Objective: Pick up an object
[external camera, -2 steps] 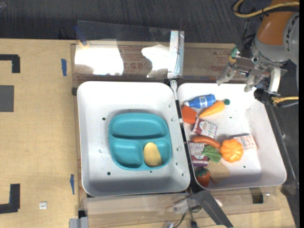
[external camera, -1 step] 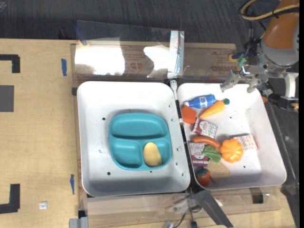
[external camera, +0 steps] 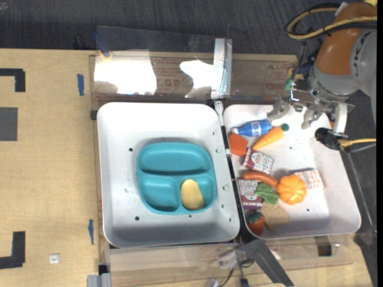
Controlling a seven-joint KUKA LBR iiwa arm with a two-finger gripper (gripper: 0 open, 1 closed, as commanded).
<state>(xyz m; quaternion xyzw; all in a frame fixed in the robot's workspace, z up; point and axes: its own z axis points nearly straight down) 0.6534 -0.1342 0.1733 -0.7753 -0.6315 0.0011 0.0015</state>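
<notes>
you're looking at an evenly lit, fairly bright scene. strong white glare washes out the clear panel (external camera: 161, 76) behind the left bin (external camera: 114, 160). shadows are soft and short under the teal tray (external camera: 173, 160). fine detail is soft throughout, and small labels in the right bin (external camera: 341, 214) are unreadable.

grey arm with orange band, reaching in from the right; end effector (external camera: 294, 113) with fingers spread, empty

A teal divided tray (external camera: 173, 166) (a yellow potato (external camera: 192, 194) in one compartment) sits in the left bin (external camera: 119, 130).
</notes>
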